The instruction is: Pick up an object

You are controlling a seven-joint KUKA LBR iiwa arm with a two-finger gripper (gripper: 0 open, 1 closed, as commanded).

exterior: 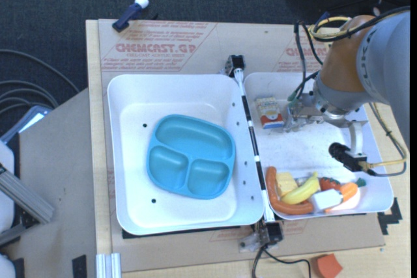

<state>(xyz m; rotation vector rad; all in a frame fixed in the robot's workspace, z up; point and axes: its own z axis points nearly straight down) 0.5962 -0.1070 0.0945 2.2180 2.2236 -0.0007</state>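
In the right bin (306, 146) a small white and red carton (268, 111) lies near the far left corner. My gripper (292, 118) hangs low just to the carton's right, close to it; contact cannot be made out. Along the bin's near edge sits a heap of toy food: a yellow banana (301, 190), a reddish sausage (285, 206), an orange carrot (348, 191) and a white piece (324, 200). The grey wrist with its orange band (342, 65) covers the bin's far right part.
The left bin (130, 140) holds a blue divided plate (190, 155). A black clip (235, 64) joins the bins at the far edge. A blue and white marker (130, 13) lies on the bench's far left corner. Cables run off the wrist at right.
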